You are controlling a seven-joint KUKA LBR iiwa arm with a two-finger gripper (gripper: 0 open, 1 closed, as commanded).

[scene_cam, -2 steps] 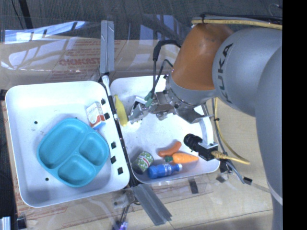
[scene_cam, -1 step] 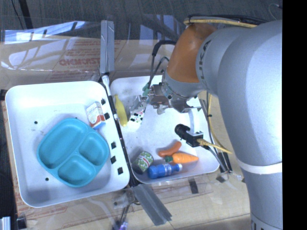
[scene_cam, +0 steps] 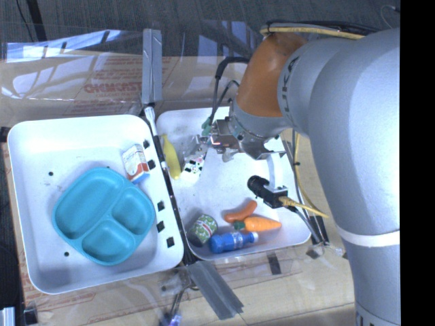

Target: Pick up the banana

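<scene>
Grey arm over hand, banana half-hidden.

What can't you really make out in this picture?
- Hand: small and cluttered in the camera view, so its grip is unreadable.
- Banana: lies along the right bin's left wall, partly against the hand; contact is unclear.
- Right bin's far right side: covered by the arm.
- Small carton: label too small to read.
</scene>
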